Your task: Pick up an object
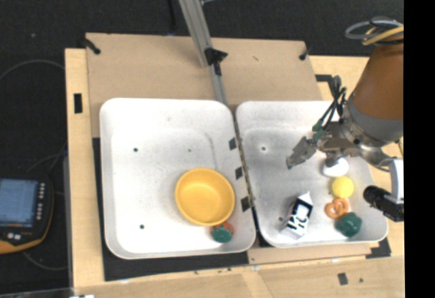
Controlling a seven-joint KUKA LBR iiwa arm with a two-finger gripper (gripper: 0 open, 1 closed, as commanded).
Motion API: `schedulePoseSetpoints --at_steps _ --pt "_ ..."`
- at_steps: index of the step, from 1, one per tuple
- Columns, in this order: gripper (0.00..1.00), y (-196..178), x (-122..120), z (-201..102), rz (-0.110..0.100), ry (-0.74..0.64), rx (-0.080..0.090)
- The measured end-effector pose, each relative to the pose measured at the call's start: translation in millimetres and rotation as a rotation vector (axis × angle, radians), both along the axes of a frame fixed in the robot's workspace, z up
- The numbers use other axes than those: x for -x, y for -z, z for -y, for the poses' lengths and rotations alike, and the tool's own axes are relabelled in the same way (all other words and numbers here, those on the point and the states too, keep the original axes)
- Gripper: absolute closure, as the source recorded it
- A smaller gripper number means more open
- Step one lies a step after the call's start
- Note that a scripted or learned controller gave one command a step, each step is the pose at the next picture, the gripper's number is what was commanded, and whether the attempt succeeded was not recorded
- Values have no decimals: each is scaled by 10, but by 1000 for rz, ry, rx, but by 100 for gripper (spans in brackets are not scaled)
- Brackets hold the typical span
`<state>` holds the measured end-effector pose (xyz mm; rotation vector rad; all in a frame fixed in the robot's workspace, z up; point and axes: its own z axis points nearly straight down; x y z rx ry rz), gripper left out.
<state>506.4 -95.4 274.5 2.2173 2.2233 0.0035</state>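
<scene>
My gripper [300, 154] hangs over the middle of the right bin [272, 123], pointing down and to the left, with nothing visibly in it. Just to its right lies a small white object [335, 169], partly under the wrist. Below that sit a yellow ball [342, 187], an orange ring-shaped piece [336, 208] and a dark green object [349, 224]. A black-and-white carton [298, 216] lies near the bin's front edge. In the left bin [136, 133] a yellow bowl [205, 196] stands, with a small teal and orange object [222, 232] at its front.
A grey metal rail [197, 18] slants down from the top to the seam between the bins. A handheld pendant [24, 211] lies off the bench at the left. Black clips [239, 171] line the divide between the bins.
</scene>
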Motion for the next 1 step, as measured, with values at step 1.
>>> schedulePoseSetpoints --at_steps 1 --pt "0 0 0 3 1 3 0"
